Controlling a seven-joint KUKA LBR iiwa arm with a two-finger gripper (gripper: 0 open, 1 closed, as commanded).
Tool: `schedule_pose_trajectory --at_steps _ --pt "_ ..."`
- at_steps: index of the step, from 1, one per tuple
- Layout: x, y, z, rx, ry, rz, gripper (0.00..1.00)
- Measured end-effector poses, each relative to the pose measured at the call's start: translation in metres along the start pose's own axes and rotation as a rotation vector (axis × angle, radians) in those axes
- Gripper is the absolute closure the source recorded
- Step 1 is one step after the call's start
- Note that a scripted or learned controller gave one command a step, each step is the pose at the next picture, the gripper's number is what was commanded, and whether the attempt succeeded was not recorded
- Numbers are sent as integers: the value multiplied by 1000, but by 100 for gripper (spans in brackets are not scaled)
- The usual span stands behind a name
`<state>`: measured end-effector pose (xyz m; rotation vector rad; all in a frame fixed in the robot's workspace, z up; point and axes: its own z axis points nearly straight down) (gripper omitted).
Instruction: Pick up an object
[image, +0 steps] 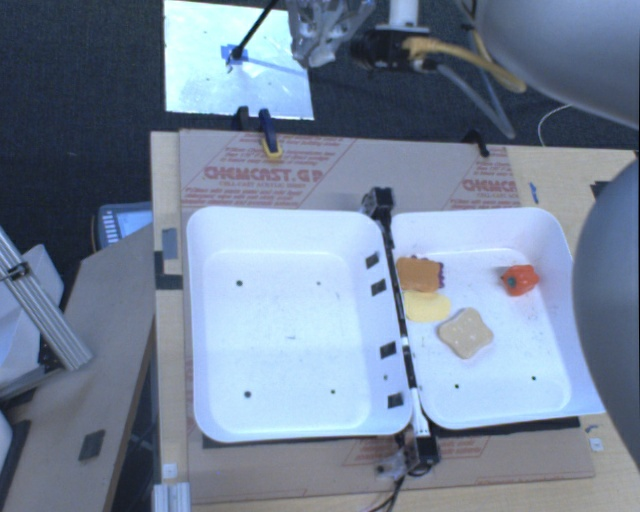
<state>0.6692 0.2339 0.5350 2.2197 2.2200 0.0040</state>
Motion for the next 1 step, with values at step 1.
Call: schedule_pose_trajectory --at_steps 1 --pt "0 -1 0 2 1 -1 0"
